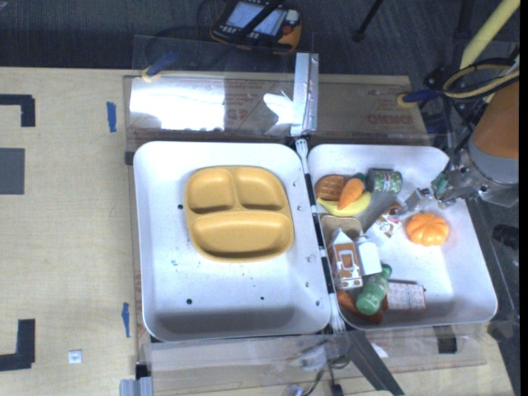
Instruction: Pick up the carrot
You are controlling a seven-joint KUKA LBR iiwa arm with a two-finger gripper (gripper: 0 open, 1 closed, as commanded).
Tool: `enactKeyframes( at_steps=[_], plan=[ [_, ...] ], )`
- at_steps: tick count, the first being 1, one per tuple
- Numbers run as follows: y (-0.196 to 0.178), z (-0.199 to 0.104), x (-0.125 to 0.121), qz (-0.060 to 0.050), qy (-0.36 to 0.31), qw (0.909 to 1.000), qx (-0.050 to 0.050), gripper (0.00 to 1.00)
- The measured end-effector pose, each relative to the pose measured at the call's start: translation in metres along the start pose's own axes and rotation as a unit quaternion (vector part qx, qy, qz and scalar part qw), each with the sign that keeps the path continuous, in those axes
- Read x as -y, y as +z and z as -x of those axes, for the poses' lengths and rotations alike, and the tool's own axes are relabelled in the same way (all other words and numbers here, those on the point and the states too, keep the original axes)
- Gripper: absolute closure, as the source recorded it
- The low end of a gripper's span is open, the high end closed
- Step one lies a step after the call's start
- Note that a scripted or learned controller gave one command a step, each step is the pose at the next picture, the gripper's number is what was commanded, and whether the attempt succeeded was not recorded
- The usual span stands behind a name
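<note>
Lying at a slant in the back left part of the right bin (462, 299), the carrot (351, 192) points its narrow end toward the near left and rests on top of a yellow banana (346, 208). A brown round item, perhaps a toy burger (329, 187), touches the carrot's left side, and a small green-labelled can (384, 180) lies on its side just right of the carrot's thick end.

Further right, well apart from the carrot, an orange pumpkin (428, 228) sits on the bin floor. Toward the near left of the same bin lies a white and orange carton (347, 261), with a green bottle (374, 291) below it and a flat packet (405, 294) beside that.

The gripper (440, 187) hangs over the back right of this bin, above the pumpkin and clear of the carrot; nothing shows between its fingers, and whether they are apart or together cannot be told from this angle. The grey arm with its orange band (501, 126) enters from the right.

In the left bin (157, 221) a yellow divided tray (239, 211) with three compartments lies upright near the middle.
</note>
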State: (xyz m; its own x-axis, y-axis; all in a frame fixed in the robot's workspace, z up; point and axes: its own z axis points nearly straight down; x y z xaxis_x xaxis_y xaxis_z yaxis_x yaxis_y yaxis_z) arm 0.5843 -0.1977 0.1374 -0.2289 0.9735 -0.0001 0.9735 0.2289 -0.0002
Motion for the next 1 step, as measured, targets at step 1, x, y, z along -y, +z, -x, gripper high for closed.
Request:
enactKeyframes(
  at_steps=[1],
  plan=[
    [0.0269, 0.0094, 0.0176, 0.014, 0.031, 0.9994, 0.000, 0.00]
  ],
)
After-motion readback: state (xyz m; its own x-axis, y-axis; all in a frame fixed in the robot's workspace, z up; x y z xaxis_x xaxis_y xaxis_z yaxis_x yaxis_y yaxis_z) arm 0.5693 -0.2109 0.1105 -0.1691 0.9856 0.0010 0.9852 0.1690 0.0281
